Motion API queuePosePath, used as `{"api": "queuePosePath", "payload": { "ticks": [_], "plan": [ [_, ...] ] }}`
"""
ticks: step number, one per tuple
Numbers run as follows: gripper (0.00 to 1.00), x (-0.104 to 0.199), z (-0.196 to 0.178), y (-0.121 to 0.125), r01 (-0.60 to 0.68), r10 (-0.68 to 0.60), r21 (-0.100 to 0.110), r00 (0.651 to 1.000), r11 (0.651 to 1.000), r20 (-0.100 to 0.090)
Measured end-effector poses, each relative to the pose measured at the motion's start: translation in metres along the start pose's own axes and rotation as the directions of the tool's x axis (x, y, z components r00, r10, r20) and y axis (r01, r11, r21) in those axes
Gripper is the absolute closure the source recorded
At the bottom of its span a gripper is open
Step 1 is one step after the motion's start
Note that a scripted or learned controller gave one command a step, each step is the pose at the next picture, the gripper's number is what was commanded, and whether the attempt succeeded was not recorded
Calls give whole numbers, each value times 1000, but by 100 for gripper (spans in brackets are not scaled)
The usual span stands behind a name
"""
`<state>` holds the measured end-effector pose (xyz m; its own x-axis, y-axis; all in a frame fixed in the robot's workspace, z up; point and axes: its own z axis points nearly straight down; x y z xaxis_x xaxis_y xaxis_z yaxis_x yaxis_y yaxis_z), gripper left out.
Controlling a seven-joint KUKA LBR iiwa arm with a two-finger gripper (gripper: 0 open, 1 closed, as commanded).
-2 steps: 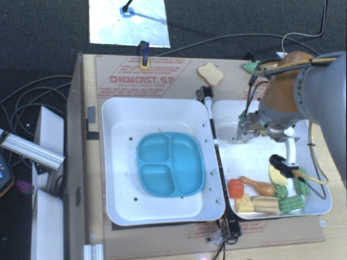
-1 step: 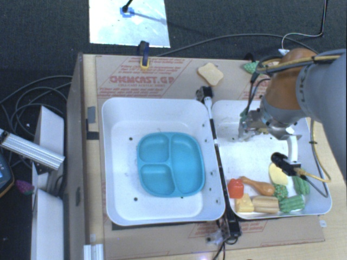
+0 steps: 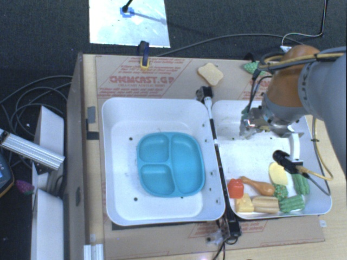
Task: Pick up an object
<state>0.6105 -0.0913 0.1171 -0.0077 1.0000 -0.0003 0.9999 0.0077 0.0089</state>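
Note:
Several toy foods lie along the front of the right bin [image 3: 227, 112]: a red pepper [image 3: 235, 188], an orange carrot [image 3: 259, 186], a yellow wedge [image 3: 245, 203], a tan bread roll [image 3: 265, 204], a yellow lemon [image 3: 277, 174] and green pieces [image 3: 293, 202]. The gripper [image 3: 248, 125] hangs over the bare back left part of that bin, well behind the food and apart from it. The grey arm and its orange band cover the bin's back right corner.
The left bin [image 3: 116, 145] holds a blue divided plate [image 3: 170, 163]. A black divider [image 3: 213, 134] runs between the bins. Behind the bins, a tan piece [image 3: 210, 73] and a green piece [image 3: 250, 66] lie on the cardboard.

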Motion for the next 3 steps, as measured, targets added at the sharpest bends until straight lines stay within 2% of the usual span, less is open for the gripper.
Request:
{"api": "queuePosePath", "payload": {
  "ticks": [2, 3],
  "plan": [
    [100, 1, -21, 2, 2, -2, -6, 1000, 1000, -1],
    [100, 63, -68, 10, -2, 2, 5, 1000, 1000, -2]
  ]
}}
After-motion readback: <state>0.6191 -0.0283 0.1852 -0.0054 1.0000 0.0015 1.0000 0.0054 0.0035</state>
